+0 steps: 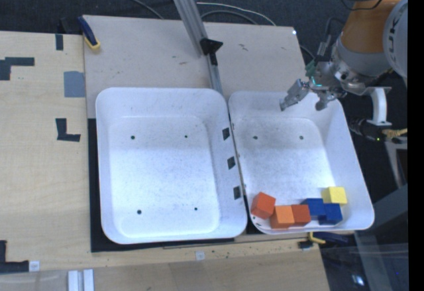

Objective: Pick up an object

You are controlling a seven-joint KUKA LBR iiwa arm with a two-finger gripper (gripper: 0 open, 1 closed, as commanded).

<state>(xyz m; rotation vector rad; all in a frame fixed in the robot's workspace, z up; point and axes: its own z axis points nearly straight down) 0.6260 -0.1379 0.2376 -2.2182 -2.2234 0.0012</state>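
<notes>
Colour inventory: bins, blocks, bench and arm.

Both bins, left bin and right bin, are white with fine dark speckling and small black dots on their floors. At the right bin's near edge lie a red-orange block, an orange block, a darker orange-red block, a blue block and a yellow block. The bench is pale wood-toned, marked with black and grey tape patches. The arm shows an orange band above a grey wrist; the gripper is grey metal.
</notes>
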